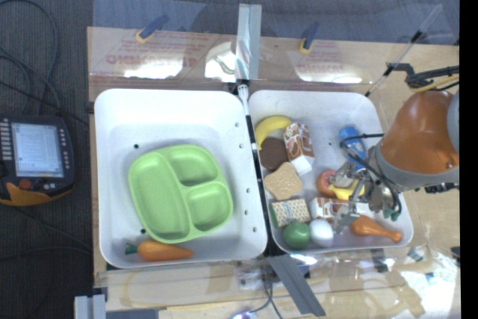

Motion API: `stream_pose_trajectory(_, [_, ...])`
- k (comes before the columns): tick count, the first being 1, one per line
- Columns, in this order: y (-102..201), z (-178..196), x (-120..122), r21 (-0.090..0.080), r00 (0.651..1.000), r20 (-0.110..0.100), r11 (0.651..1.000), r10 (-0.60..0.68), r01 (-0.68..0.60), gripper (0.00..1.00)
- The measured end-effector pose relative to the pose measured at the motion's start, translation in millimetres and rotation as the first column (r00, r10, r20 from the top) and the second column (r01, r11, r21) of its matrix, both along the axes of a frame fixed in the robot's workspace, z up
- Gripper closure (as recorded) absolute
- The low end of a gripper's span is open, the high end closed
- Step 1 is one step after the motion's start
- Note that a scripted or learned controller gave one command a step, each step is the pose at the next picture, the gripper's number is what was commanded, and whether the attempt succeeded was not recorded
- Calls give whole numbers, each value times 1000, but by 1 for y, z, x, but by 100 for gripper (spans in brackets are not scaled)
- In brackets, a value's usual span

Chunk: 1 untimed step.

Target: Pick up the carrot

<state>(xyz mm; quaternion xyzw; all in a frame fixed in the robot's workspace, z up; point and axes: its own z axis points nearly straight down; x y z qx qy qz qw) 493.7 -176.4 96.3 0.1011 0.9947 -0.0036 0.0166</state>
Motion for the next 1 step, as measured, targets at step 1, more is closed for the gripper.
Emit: stream_pose_trajectory(1, [0,12,4,-6,1000,12,1000,2,-2,100])
